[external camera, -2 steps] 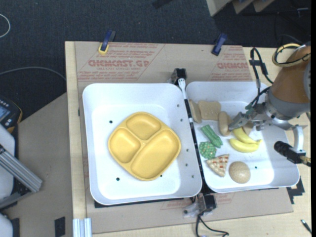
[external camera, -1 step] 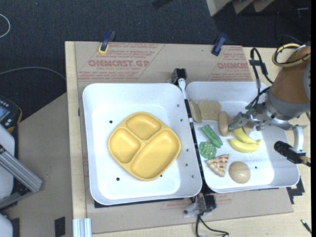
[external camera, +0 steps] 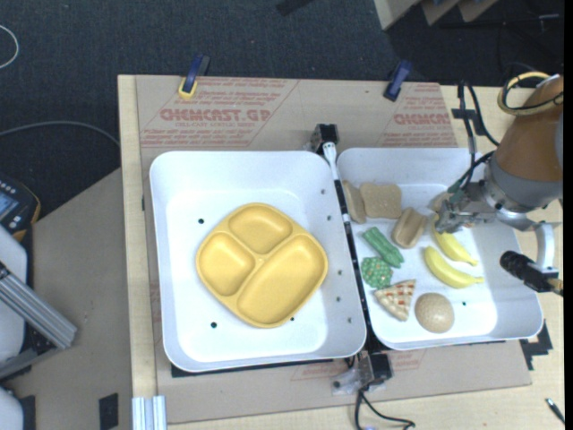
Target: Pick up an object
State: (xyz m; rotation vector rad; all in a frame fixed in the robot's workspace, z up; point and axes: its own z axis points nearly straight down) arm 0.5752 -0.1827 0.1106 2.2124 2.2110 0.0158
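Note:
The right bin (external camera: 512, 322) holds several toy foods: a tan bread slice (external camera: 380, 199), a brown oblong piece (external camera: 408, 227), a green pea pod (external camera: 384, 245), a dark green leafy lump (external camera: 375, 271), a pizza wedge (external camera: 397, 297), a round beige bun (external camera: 434, 313) and two yellow bananas (external camera: 454, 245) (external camera: 452, 270). My gripper (external camera: 450, 211) hangs low over the bin's upper right part, just above the upper banana and right of the brown piece. The wrist's grey body hides the gripper's tip.
A yellow divided plate (external camera: 261, 262) lies in the middle of the left bin (external camera: 179, 195). The arm's orange band and grey wrist (external camera: 528, 164) cover the right bin's far right corner. Clamps (external camera: 190, 79) hold the cardboard base at the back.

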